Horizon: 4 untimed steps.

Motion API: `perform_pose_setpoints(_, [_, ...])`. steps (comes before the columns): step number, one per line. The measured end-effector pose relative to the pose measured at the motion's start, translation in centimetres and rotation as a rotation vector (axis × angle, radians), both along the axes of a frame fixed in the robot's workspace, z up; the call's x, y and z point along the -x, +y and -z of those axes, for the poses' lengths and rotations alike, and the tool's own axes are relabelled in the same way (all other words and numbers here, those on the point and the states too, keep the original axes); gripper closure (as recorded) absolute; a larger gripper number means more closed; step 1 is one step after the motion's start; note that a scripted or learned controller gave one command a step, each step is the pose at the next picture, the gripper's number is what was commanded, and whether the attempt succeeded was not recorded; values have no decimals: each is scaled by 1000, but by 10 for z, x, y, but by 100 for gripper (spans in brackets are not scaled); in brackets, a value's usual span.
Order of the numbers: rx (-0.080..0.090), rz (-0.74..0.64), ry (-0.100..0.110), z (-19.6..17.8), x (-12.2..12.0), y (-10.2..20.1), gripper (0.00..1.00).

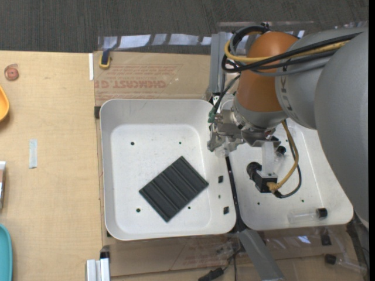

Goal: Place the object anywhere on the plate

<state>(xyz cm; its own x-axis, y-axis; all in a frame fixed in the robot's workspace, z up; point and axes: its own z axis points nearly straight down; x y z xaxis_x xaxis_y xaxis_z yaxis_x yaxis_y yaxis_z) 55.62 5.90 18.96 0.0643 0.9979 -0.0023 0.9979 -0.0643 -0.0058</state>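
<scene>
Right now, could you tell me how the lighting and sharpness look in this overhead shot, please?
In the camera view, light is even and soft: the left bin is bright white without blown-out glare, and the dark ribbed plate keeps its grooves readable. The orange band carries a mild sheen. The grey arm at the right looms large and slightly soft, and shades the right bin beneath it.
</scene>
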Motion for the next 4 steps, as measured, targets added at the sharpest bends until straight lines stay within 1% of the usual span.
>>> perform_pose_setpoints(1, [-2,-503,-3,-1,-27,18,100])
perform_pose_setpoints(2, [-3,-683,-1,16,20,98,100])
perform_pose_setpoints(3, [-4,-1016,-3,-16,21,153,100])
perform_pose_setpoints(4, [-4,-1193,-3,-114,-20,169,100])
